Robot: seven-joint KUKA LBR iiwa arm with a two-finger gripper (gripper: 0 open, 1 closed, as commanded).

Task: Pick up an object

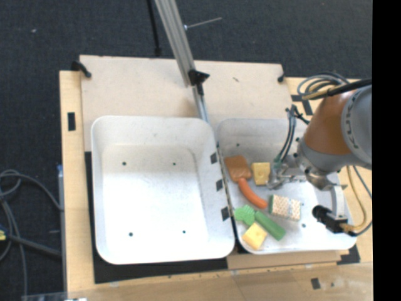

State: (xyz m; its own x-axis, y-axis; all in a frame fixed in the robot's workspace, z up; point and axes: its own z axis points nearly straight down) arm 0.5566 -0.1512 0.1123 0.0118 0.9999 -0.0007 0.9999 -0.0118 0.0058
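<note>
Counter [144, 93] bins: I am lowering hand [276, 179], grip state untellable, beside yellow block [260, 172]; nothing lifted yet.

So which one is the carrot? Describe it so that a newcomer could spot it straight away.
Look in the right-hand bin, the one that the arm reaches into. Near its middle the carrot lies slanted, between a brown piece above and a green toy below. It is the only long, thin, orange thing there.
</note>
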